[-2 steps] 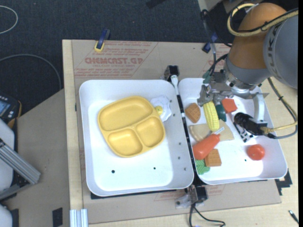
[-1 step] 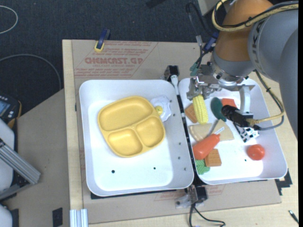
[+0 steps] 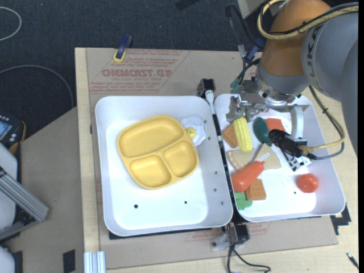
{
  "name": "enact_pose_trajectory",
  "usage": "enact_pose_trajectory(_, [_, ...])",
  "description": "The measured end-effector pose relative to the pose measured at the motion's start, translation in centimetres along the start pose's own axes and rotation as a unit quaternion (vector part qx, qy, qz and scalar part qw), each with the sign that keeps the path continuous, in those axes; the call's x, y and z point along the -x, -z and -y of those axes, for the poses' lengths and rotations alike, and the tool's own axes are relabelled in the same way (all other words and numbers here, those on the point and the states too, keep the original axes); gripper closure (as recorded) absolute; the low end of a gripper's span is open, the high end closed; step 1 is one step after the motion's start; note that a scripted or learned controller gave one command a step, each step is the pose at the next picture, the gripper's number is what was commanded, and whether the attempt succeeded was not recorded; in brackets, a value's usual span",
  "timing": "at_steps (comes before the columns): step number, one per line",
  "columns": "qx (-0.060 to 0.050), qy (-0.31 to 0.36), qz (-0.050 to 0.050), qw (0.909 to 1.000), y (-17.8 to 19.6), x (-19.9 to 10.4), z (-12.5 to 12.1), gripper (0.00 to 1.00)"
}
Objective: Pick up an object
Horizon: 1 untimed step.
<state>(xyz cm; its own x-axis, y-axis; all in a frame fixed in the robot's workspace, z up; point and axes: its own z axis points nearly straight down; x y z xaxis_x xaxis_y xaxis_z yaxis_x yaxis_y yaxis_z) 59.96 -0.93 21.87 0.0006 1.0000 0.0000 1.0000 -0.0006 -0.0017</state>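
two shallow white plastic bins sit side by side on the cardboard-covered worktop (image 3: pixel 142 67). the left bin (image 3: pixel 114 209) carries a yellow three-compartment plastic plate (image 3: pixel 157 151), with a small fried-egg toy (image 3: pixel 192 131) touching the plate's upper right rim. the right bin (image 3: pixel 327 201) carries a jumble of toy food: a yellow corn cob (image 3: pixel 243 133) lying lengthwise near the bin's upper left, a dark green spoon-like piece (image 3: pixel 261 131) just beside it, an orange carrot with a green top (image 3: pixel 248 177) lower down, a tan waffle square (image 3: pixel 256 190) touching the carrot's lower side, and a red tomato (image 3: pixel 307 182) apart at the right. the grey arm with its orange band (image 3: pixel 290 38) hangs over the upper part of the right bin, and the gripper (image 3: pixel 245 108) sits just above the corn cob's top end; whether it is wide or narrow cannot be told from here, and nothing is visibly lifted.
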Motion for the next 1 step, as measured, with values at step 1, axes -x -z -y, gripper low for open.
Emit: enact_pose_trajectory(1, [0.003,0.000,0.001,1.0000,1.14,1.30,-0.46,1.00])
